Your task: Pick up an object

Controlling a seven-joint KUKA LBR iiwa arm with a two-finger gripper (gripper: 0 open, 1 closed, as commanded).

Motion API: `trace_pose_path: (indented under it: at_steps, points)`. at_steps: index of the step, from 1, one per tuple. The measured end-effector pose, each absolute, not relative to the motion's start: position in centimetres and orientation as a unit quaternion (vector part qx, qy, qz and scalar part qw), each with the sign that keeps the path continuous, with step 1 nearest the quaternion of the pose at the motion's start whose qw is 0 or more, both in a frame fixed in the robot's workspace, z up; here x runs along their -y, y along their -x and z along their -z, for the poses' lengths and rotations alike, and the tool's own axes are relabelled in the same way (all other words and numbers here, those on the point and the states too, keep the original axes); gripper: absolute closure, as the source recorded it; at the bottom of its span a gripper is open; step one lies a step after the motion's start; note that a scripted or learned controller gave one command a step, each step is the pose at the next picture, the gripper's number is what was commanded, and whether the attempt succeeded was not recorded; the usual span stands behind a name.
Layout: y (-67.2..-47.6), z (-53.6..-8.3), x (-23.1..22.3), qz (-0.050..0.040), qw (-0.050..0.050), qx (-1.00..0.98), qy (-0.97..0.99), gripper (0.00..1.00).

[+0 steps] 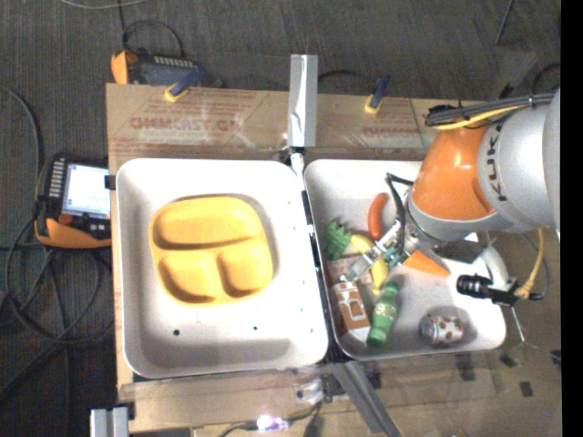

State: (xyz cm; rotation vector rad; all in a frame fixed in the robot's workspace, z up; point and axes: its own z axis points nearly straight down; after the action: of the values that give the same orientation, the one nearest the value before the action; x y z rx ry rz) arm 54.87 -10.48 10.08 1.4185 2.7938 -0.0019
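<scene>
Bottle, green, label-wrapped, lying slantwise beside a brown packet.

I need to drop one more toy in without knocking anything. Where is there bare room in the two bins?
Left white bin: bare floor rings the yellow three-compartment plastic tray, widest along the near edge. Right white bin: crowded mid-floor around the gripper, the green plastic bottle and the speckled round ball; the far-left corner is bare.

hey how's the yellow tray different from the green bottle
The yellow tray is large and lies alone in the left bin; the green bottle is small, crowded among items in the right bin. The tray is flat with three compartments; the bottle is slender, lying down.
</scene>
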Motion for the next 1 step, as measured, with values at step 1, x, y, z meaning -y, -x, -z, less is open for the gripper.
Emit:
trace_pose_path:
  at_steps: [1]
  points:
    - [-55.18, -11.19, 10.96, 0.0013, 0.013, -0.890, -0.455, 1.00]
